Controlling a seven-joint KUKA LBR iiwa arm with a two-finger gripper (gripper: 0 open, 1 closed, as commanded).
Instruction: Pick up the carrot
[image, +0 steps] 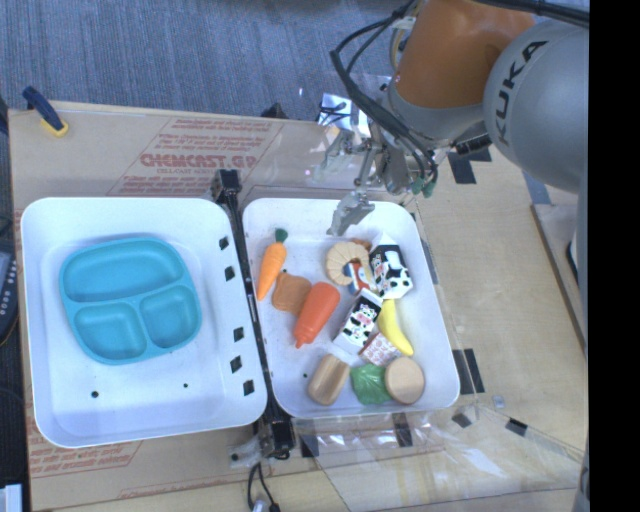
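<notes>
Currently the gripper (352, 212) is hovering at the upper rim of the right bin (432, 300), and I cannot tell its state. The carrot (270, 266) is lying centre-frame, along the bin's left wall; approaching leftward, clear of the wall, looks wisest.

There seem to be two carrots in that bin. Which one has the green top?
The slimmer carrot near the right bin's left wall; the fatter orange piece beside it shows no green.
</notes>
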